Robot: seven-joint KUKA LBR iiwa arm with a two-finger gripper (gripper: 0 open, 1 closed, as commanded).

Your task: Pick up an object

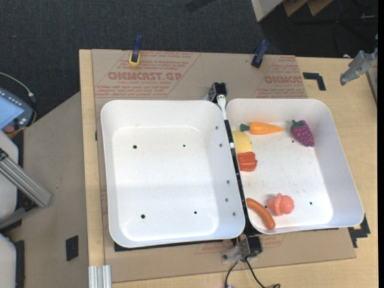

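— Nearest us, we see a sausage (pixel 261 213) beside a pink toy (pixel 281 204) in the right bin (pixel 348 179); farther back lie a red pepper (pixel 246 161), a carrot (pixel 264 128) and grapes (pixel 303 132).
— And the gripper (pixel 359 68)?
— We find it at the far right edge, well apart from them; its grip we cannot tell.

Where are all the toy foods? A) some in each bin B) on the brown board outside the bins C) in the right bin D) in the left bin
C: the carrot, grapes, yellow piece, red pepper, sausage and pink toy all lie inside the right bin.
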